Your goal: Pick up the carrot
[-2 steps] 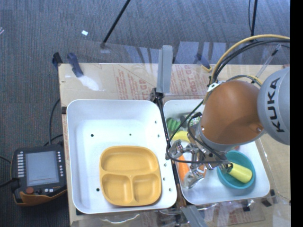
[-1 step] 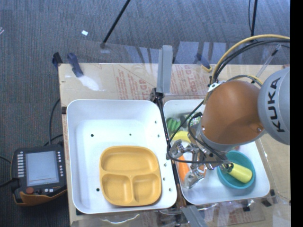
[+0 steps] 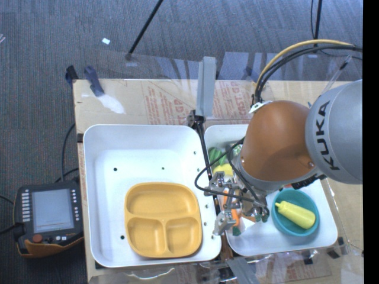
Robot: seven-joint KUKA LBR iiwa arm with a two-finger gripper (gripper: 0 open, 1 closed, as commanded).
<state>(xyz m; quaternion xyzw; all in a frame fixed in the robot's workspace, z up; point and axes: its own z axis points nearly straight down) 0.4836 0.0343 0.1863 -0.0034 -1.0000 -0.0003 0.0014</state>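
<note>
The carrot (image 3: 237, 216) shows as a small orange piece in the front left part of the right bin (image 3: 284, 247), mostly covered by the gripper. My gripper (image 3: 229, 226) hangs low over that spot, below the arm's orange band (image 3: 275, 141). Its fingers (image 3: 221, 225) are spread apart, open, with the orange piece lying just inside the right one. Whether they touch the carrot cannot be made out.
A blue bowl (image 3: 290, 226) with a yellow object (image 3: 294, 213) sits just right of the gripper. Green and yellow items (image 3: 218, 158) lie at the bin's back left. A yellow divided plate (image 3: 163, 219) lies in the left bin (image 3: 118, 152). The bins' shared wall runs close to the gripper's left.
</note>
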